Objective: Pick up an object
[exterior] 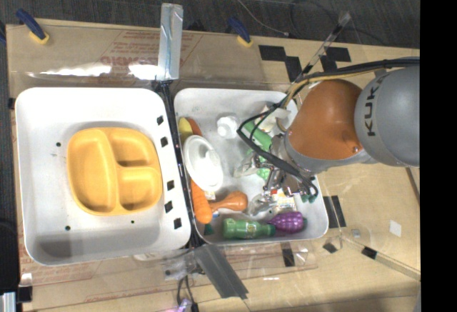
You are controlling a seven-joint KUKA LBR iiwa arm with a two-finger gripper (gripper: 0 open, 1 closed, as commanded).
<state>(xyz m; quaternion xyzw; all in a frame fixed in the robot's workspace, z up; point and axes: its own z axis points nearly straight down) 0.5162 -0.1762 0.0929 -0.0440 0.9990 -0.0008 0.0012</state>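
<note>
Firstly, noted the desk point(86, 46) carrying two white bins side by side: the left bin point(28, 160) with a yellow divided tray point(114, 168) inside, the right bin point(214, 100) crowded with small toys. Next, noted the grey arm point(393, 118) reaching in from the right, bent down over the right bin, with the orange band point(328, 121) above that bin's right part and the wrist pointing down into its lower right area. Among the toys, found a white bowl point(202, 160), an orange carrot point(201, 205), a green bottle point(243, 228) and a purple grape bunch point(288, 220). Located the end effector point(275, 189) low in the clutter, near the grapes and the bottle. Could not tell if wide, narrow or holding anything, being hidden by wrist and cables. Judged the step as going down for a grasp. To do it well: choose one thing standing a little apart, probably the grapes; come straight down over its middle; keep away from the near bin wall; close only when truly around it.
</note>
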